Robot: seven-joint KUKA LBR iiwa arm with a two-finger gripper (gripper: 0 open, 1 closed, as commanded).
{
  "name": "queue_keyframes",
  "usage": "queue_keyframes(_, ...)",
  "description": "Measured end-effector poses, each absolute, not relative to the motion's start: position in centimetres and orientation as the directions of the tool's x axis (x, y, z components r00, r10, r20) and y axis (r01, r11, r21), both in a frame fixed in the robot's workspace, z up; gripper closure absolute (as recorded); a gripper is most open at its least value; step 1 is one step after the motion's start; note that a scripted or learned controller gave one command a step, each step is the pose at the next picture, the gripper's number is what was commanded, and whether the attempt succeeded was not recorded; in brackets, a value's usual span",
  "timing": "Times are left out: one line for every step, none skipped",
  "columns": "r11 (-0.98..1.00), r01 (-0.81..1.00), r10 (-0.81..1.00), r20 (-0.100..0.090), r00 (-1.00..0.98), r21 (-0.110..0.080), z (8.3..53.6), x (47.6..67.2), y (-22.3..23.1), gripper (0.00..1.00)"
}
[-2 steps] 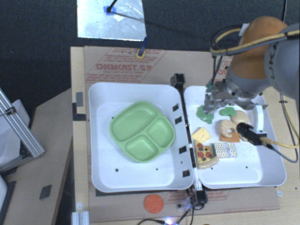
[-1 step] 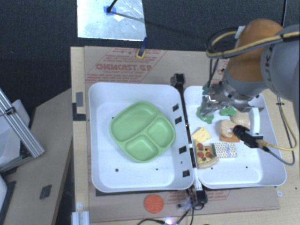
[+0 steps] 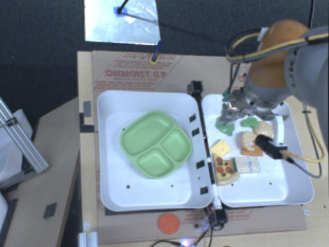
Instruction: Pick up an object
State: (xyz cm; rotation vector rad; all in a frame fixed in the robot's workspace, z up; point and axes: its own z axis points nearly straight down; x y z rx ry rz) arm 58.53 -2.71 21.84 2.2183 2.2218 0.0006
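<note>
The gripper (image 3: 234, 112) is seen low over the far left part of the right bin (image 3: 295, 181), just above a green toy piece (image 3: 224, 126). Whether it is open or closed cannot be told. Nearer the camera than the green toy piece, a cheese wedge (image 3: 221, 148), a doughnut (image 3: 250, 143), a pizza slice (image 3: 226, 170) and a patterned block (image 3: 247, 164) are lying. A green divided plate (image 3: 156, 144) is placed in the left bin (image 3: 110, 117).

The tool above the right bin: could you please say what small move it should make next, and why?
Probably a short straight descent. The tool hangs at the far left of the right white bin, over the dark green toy piece, with the yellow cheese wedge lying clear nearer the camera.
</note>
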Motion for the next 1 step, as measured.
queue_keyframes(0.007, 1.000, 1.000, 0.001, -0.007, 0.002, 23.10, 58.74, -1.03, 1.00)
